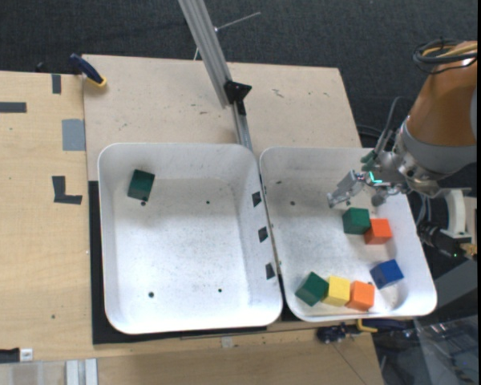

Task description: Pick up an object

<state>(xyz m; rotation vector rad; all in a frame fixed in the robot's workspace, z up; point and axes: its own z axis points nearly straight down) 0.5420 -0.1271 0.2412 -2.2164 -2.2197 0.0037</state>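
Pale plywood forms the desk [32, 239], which carries two shallow white bins side by side over a dark mat. The task names no particular object; the nearest candidate is a green cube [356, 220] in the right bin [305, 167], lying touching an orange cube [378, 230] on its right. That green cube rests on the bin floor, just below and slightly right of the claw [346, 189]. The claw hangs over the upper part of the right bin with nothing seen between its fingers; whether those fingers are spread or closed cannot be told at this angle. Further out in the same bin lie a blue cube [386, 273] and, along the near wall, a row of three touching blocks: a second green block [311, 288], a yellow block [337, 289] and a second orange block [361, 294]. The left bin [112, 295] holds one dark green cube [141, 184] near its far left corner, well apart from the arm [441, 127]. A metal pole [208, 38] rises behind the bins.

Assessment: no object is lifted. The pick appears not yet done; approach seems under way, with descent, closure and lift all left.
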